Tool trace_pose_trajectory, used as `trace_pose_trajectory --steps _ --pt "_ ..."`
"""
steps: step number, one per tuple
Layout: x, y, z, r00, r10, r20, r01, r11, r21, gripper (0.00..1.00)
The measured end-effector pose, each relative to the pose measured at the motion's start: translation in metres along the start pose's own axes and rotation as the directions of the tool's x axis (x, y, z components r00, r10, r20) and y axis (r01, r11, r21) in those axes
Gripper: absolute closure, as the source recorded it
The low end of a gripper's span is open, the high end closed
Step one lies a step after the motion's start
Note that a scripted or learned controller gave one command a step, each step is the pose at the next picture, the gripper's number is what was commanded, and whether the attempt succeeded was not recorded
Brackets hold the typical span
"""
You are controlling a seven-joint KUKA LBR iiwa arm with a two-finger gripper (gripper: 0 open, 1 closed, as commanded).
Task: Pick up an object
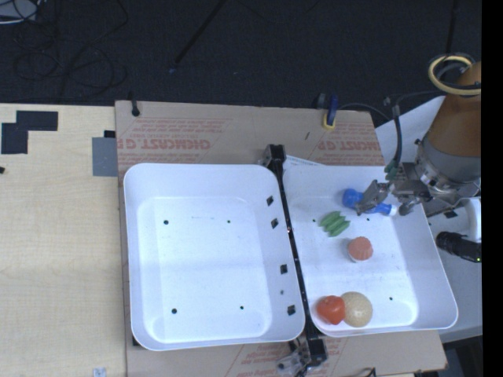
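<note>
Near the right bin's [440, 285] front edge lie a red ball [331, 309] and a cream ball [357, 309]; 1 pink ball [360, 249] and a green piece [335, 224] sit mid-bin. Farther back, the claw [391, 192] hovers beside a blue object [360, 200]; its opening I cannot tell. Best to centre squarely over that before closing.

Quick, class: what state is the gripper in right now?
Gripper: over the right bin, beside the blue object; open or closed cannot be told.
</note>
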State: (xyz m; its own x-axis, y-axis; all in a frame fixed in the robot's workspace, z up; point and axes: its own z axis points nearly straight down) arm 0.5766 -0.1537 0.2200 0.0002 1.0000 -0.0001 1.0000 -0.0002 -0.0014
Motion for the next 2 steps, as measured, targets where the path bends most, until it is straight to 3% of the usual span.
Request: trace_pose_trajectory --steps 1,2 --pt "-0.003 -0.025 0.139 1.0 0.001 -0.001 -0.001 1.0 0.005 0.0" --pt "-0.005 -0.023 0.122 1.0 0.006 -0.002 -0.006 1.0 0.001 1.0"
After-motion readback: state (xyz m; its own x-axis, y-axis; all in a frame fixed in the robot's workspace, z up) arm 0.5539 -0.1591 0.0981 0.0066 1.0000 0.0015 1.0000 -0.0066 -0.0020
